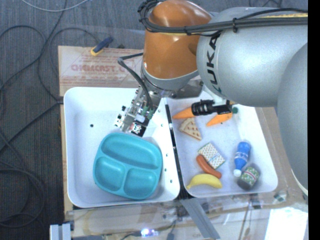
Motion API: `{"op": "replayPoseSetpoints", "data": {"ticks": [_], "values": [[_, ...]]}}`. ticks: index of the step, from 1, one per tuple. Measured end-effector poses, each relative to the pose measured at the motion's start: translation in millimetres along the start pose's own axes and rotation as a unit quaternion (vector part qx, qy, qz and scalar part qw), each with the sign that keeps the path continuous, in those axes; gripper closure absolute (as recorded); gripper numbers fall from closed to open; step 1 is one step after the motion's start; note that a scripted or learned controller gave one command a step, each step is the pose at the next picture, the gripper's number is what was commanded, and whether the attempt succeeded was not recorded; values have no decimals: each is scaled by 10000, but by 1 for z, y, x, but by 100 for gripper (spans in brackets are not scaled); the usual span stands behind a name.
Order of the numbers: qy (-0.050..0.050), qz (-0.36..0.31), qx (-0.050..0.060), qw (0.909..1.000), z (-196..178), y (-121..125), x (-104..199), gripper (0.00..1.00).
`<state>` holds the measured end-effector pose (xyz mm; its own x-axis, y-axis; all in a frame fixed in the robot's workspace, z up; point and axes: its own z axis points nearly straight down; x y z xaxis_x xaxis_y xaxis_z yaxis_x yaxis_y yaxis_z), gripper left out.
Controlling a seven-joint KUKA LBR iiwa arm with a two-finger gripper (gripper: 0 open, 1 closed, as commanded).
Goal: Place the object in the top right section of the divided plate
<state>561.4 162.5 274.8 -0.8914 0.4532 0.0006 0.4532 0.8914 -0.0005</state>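
Lying in the left bin (80,134), the blue divided plate (128,166) sat toward that bin's near right corner, while the pincer (134,120) hung just above the plate's far edge — whether it was open or closed I could not tell. Across the divider, the right bin (265,149) held the loose pieces — two carrots (220,118), a cracker wedge (190,129), a checkered block (211,154), a sausage (207,167), a banana (203,182), a small blue bottle (241,157) and a dark can (248,176). Both bins rested on the desk (90,66), the grey arm (250,59) reaching over them from the right.
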Motion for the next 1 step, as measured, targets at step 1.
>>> {"op": "replayPoseSetpoints", "data": {"ticks": [1], "values": [[-7, -614, 10, 9981, -27, 27, 10, 100]]}}
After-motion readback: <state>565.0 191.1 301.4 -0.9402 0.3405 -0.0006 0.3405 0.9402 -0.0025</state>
